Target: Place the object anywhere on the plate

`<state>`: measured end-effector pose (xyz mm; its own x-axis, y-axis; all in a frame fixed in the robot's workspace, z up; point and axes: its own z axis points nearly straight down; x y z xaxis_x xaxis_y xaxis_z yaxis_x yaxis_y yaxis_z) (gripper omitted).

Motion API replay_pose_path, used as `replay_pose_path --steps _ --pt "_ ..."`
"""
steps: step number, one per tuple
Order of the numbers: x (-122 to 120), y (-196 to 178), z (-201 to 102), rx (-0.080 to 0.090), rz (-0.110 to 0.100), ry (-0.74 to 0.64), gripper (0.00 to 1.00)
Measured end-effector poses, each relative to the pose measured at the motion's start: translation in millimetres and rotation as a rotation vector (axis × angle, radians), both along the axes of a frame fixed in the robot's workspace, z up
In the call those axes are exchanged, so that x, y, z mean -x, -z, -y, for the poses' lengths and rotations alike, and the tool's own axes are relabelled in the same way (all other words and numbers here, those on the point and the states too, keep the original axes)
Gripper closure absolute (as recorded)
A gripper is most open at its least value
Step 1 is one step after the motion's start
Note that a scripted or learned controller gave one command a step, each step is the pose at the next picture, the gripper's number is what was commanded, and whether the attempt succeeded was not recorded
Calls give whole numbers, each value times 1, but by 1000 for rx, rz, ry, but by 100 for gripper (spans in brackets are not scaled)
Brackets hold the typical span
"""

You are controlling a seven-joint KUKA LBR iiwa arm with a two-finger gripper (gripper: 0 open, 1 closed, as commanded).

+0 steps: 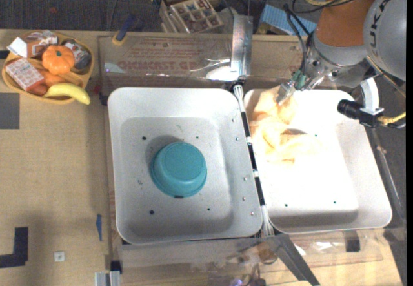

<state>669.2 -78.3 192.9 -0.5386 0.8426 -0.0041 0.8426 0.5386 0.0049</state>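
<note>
Over rt bin: hand, grip unclear.

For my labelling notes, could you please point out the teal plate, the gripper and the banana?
teal plate (179, 169): camera view, its centre.
gripper (288, 91): camera view, at its tips.
banana (68, 91): camera view, mid-length.
</note>
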Motion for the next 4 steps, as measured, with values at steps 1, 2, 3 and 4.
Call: replay_pose_path --steps 1,2,3,4 --pt "-1 -31 3 0 -4 4 100" --pt "32 -23 -34 0 -6 -392 100" --pt "60 -17 -69 1 -5 -787 100" --pt "78 -18 -102 2 -5 -993 100"
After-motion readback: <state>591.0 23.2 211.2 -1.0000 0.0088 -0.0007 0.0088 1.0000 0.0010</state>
